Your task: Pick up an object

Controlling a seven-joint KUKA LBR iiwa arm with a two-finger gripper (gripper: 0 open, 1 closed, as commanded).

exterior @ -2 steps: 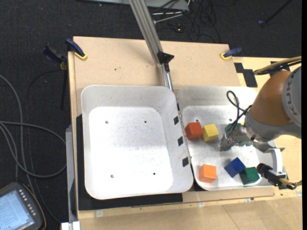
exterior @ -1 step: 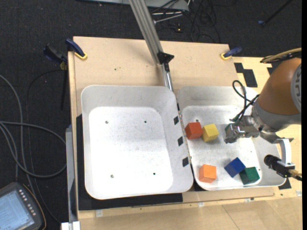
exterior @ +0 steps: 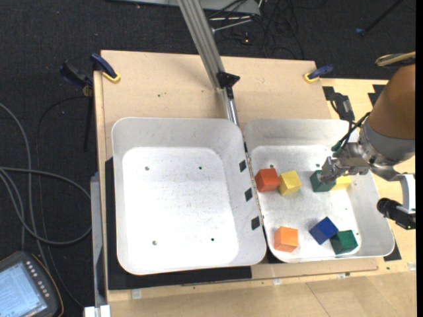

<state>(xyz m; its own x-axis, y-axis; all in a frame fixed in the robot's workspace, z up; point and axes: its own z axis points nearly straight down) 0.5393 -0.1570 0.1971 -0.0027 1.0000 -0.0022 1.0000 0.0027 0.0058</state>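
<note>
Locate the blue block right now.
The blue block sits near the front of the right bin, between the orange block and a green block.

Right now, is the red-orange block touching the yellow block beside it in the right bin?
Touching. The camera view shows the red-orange block and the yellow block side by side in the right bin, their facing edges meeting with no white floor between them.

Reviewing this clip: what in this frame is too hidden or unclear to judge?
- End effector: the wrist above covers it, so a grip on the green block is undecidable.
- Yellow block: mostly hidden behind the end effector and green block.
- Arm: cut off by the right edge.
- Tablet: cropped at the bottom-left corner, screen unreadable.
</note>
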